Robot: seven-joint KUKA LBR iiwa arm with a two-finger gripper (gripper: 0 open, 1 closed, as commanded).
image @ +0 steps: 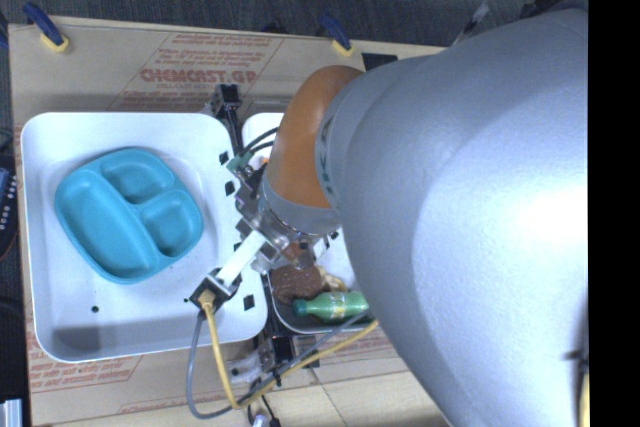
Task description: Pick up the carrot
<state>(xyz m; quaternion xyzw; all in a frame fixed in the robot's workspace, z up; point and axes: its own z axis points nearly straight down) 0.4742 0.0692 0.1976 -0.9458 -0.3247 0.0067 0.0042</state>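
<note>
Over the right bin (262,128), at 3 o'clock of the blue tray (128,213), the gripper (290,260) hovers; grip state cannot be told, carrot unseen, pickup unconfirmed.

Two white bins are seen: one (40,245) at the left, one (262,128) largely covered at centre. One blue tray (128,212) is counted in the left bin. One green bottle (330,306) and one brown item (293,282) are counted at lower centre. Two blue clamps (45,26) (335,32) are seen along the top.
</note>
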